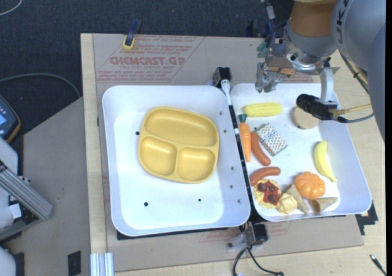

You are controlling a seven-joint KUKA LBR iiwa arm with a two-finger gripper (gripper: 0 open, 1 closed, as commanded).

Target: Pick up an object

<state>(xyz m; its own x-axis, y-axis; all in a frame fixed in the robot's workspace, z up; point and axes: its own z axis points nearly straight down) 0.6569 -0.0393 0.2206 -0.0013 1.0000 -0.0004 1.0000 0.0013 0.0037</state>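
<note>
Camera view: the hand (267, 81) is hanging over the far edge of the right bin (355, 164), carrying nothing; whether it is spread or pressed together cannot be told. The corn cob (263, 109) is lying just beside it, toward the camera, long axis running across the bin. In my judgement it is the nearest candidate. Carrot (245, 140), sausages and banana (324, 160) are lying farther off. The yellow divided plate (178, 144) is sitting in the left bin (122, 177).

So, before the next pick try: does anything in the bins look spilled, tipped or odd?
Nothing stands out. The yellow divided plate lies flat in the left bin; the corn, carrot and banana lie loose in the right bin, none spilled over the rim.
</note>
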